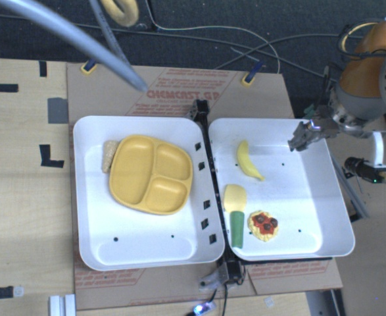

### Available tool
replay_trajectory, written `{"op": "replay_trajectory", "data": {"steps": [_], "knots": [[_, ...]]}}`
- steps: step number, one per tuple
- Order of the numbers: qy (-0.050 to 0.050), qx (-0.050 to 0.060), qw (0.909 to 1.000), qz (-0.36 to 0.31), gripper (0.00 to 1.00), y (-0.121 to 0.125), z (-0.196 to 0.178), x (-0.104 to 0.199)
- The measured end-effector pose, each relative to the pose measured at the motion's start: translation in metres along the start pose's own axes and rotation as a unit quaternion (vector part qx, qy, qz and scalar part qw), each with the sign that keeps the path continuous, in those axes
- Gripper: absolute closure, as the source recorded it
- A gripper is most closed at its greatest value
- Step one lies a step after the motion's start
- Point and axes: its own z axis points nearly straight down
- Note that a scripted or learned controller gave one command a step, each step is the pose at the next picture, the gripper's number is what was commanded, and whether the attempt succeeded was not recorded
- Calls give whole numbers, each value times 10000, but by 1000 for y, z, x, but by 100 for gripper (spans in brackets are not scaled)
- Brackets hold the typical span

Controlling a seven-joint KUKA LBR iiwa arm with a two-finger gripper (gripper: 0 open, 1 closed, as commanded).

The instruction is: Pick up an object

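The right bin (311, 196) holds a yellow banana (248, 160) near its upper left, a yellow-and-green corn cob (235, 213) by its left wall, and a small pizza slice (264, 225) with red topping beside the cob. My gripper (300, 139) hangs over the bin's upper right corner, to the right of the banana and well apart from it. Nothing shows between its dark fingers, and their spread is too small to read.
The left bin (94, 242) carries a yellow divided plate (150, 174) with a tan, bread-like piece (108, 155) tucked at its left edge. A black clip strip (207, 176) joins the two bins. Cables run across the dark area behind.
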Motion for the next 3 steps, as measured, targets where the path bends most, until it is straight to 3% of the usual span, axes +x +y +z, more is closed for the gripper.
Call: {"op": "replay_trajectory", "data": {"steps": [1, 3], "knots": [[8, 11, 10000, -1, 100, 1, -22, 1], [18, 23, 10000, -29, 100, 6, -38, 108]]}}
